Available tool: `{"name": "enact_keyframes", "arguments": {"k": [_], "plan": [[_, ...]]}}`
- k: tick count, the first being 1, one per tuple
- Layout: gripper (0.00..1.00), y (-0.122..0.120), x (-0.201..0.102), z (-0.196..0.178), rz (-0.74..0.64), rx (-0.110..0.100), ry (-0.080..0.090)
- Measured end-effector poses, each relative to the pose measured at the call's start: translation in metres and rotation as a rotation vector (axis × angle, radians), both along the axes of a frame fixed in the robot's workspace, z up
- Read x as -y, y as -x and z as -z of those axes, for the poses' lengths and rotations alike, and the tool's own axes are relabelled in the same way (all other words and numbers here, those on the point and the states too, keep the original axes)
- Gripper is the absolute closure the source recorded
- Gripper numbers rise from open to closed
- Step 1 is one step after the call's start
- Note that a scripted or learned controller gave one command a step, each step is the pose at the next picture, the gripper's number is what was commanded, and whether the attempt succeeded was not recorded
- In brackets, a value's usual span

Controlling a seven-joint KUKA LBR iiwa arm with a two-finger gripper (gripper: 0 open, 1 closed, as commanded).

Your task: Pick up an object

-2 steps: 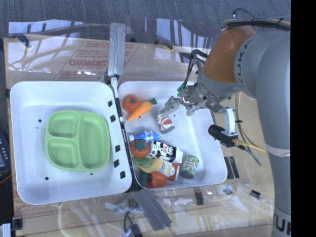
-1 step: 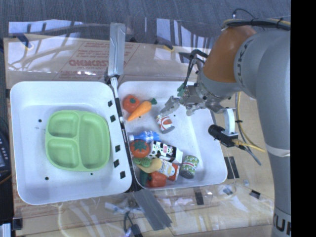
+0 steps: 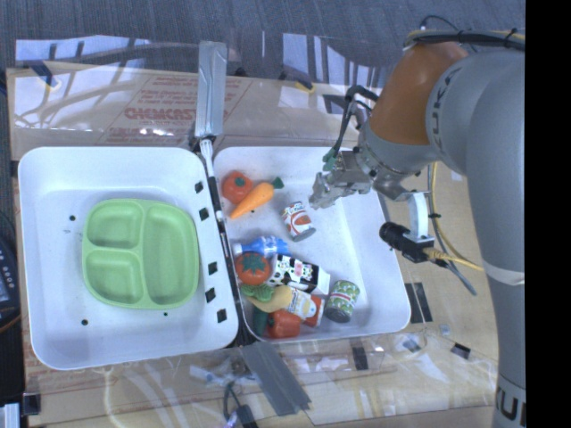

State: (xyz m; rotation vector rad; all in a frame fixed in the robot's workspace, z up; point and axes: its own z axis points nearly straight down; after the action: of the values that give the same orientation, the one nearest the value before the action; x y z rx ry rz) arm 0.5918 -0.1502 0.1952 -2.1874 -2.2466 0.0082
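Hovering over the right bin (image 3: pixel 370 279), the gripper (image 3: pixel 323 193) carries nothing — whether it's open, I can't tell. Nothing's lifted yet — the small can (image 3: pixel 298 220) lies mid-bin, just beneath.

Smooth white plastic with a soft sheen for both bins (image 3: pixel 36 185). Matt pale green plastic for the tray (image 3: pixel 141 253). Glossy plastic on the toy tomato (image 3: pixel 236 186) and carrot (image 3: pixel 252 198). Shiny printed wrap on the small can (image 3: pixel 343 300) and the carton (image 3: pixel 299 220). Brown cardboard (image 3: pixel 134 110) behind, matt. Arm (image 3: pixel 473 105) in satin grey and orange, with a dull metal gripper (image 3: pixel 323 194).
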Motion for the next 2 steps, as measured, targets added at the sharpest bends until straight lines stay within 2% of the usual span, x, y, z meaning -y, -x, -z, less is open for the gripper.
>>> {"name": "enact_keyframes", "arguments": {"k": [1,2], "plan": [[0.00,0.000,0.000,0.000,0.000,0.000,0.000],[0.00,-0.023,-0.011,0.093,-0.163,0.001,-0.002]]}}
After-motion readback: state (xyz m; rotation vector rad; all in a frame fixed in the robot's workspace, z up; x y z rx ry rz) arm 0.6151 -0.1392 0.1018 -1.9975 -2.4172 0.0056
